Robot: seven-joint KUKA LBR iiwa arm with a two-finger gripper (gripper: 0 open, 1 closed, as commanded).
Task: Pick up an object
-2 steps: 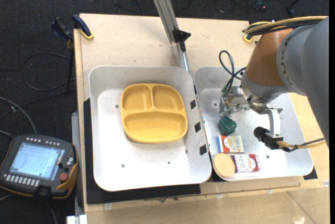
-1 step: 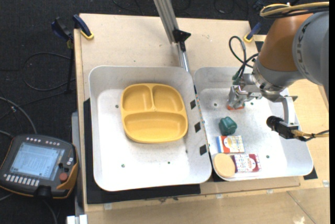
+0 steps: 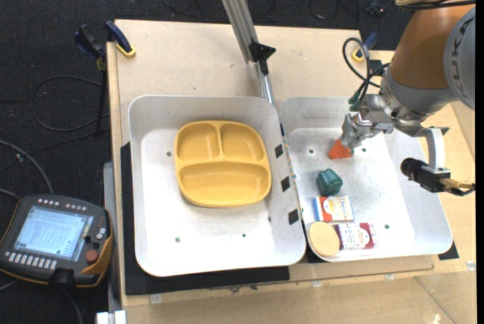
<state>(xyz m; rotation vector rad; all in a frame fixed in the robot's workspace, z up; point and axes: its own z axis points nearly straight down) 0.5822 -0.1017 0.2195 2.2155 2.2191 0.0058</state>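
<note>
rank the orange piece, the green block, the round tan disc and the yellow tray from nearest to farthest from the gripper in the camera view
1. Orange piece: right at the gripper, in the right bin.
2. Green block: lower in the right bin, near its middle.
3. Round tan disc: at the right bin's near edge.
4. Yellow tray: in the left bin, across the divide.

high fixed camera, slanting down, both bins (image 3: 144, 163)

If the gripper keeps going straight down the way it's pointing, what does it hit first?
Most likely the orange object in the right bin: the gripper sits directly over it. Depth is unclear, so contact can't be judged.
</note>
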